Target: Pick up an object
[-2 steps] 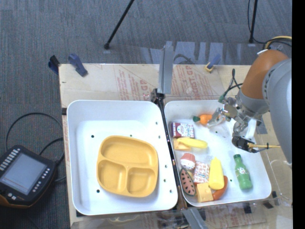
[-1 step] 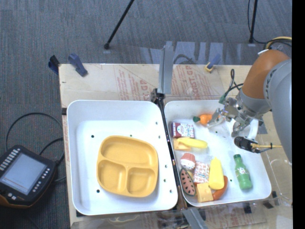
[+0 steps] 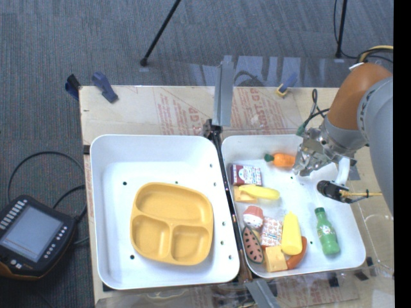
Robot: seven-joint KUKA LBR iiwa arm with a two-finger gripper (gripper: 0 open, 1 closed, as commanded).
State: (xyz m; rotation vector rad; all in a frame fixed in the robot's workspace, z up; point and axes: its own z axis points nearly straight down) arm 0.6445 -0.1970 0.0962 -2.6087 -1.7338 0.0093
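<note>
bins 2 [image 3: 103, 172] [image 3: 356, 236] | yellow tray 1 [image 3: 172, 222] | green bottle 1 [image 3: 326, 231] | carrot 1 [image 3: 281, 160] | banana 1 [image 3: 259, 192]

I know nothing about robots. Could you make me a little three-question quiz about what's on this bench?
1. True or false: the yellow tray lies in the left bin.
2. Which item lies nearest the gripper? A) green bottle B) carrot C) watermelon slice
3. Fill in: the tray has ___ compartments.

Key: 1 true; 2 B; 3 three.
</note>
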